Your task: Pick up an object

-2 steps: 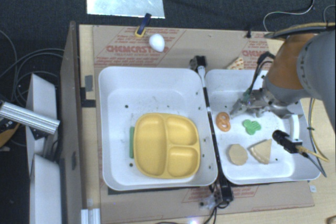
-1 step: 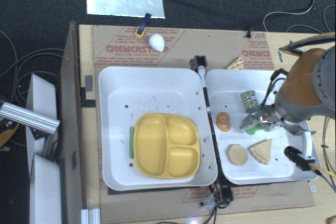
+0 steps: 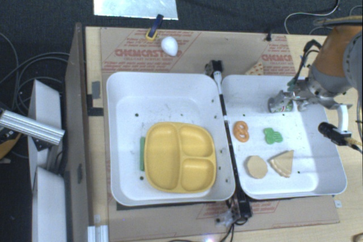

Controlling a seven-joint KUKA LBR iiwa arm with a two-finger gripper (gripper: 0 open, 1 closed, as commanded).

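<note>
In the right bin (image 3: 326, 175) lie an orange pretzel-shaped piece (image 3: 241, 131), a small green piece (image 3: 273, 135), a round tan cookie (image 3: 256, 166) and a tan wedge like a sandwich half (image 3: 282, 162). My gripper (image 3: 279, 103) hangs over the back part of the right bin, above and behind the green piece, with the grey arm and orange band (image 3: 340, 42) reaching in from the right. Nothing shows between its tips.
The left bin (image 3: 122, 105) holds a yellow divided plate (image 3: 180, 156) and a green stick (image 3: 142, 153) at the plate's left edge. A white egg-shaped thing (image 3: 169, 45) and a blue-and-yellow item (image 3: 153, 28) lie on the cardboard behind the bins. Cables run at the left and at the right.
</note>
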